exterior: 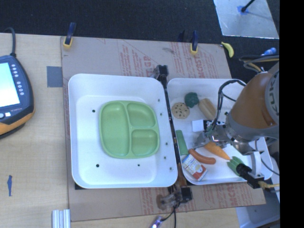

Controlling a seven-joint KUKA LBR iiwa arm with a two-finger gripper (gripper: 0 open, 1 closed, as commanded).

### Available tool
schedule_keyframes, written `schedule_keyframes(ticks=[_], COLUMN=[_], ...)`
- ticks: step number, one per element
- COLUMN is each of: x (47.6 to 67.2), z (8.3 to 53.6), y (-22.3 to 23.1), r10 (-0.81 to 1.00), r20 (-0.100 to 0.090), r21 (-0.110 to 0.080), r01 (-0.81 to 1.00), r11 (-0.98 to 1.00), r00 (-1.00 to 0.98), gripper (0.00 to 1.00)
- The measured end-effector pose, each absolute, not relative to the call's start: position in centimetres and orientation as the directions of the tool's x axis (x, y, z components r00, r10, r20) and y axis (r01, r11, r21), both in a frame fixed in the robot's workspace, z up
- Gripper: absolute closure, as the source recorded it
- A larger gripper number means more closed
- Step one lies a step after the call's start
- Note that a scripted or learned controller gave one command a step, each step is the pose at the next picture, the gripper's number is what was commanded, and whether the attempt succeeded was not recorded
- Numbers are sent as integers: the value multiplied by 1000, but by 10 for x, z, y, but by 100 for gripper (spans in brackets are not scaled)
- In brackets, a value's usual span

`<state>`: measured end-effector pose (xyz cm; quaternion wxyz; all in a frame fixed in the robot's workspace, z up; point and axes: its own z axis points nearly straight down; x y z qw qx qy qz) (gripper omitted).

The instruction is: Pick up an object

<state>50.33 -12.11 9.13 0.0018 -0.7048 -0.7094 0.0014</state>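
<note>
White plastic forms both bins. The right bin (176, 87) holds a toy carrot (217, 150) near its centre, a sausage (202, 156) at the carrot's eight o'clock, and a cookie (180, 110) at eleven. The gripper (207, 137) hangs just above them; its grip cannot be told.

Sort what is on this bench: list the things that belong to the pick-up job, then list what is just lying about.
Belongs to the job:
gripper
right bin
cookie
teal ball
bread roll
sausage
carrot
green stick
snack packet

Just lying about:
left bin
green divided plate
teach pendant
clamps
</note>
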Motion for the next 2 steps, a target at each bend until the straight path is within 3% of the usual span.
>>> schedule_keyframes(ticks=[1, 2], x=[504, 552], z=[102, 192], y=[-122, -35], r10=[1000, 1000], r20=[0, 1], r21=[-5, -3], r01=[1000, 1000], r11=[8, 5], r00=[-8, -5], gripper=[100, 100])
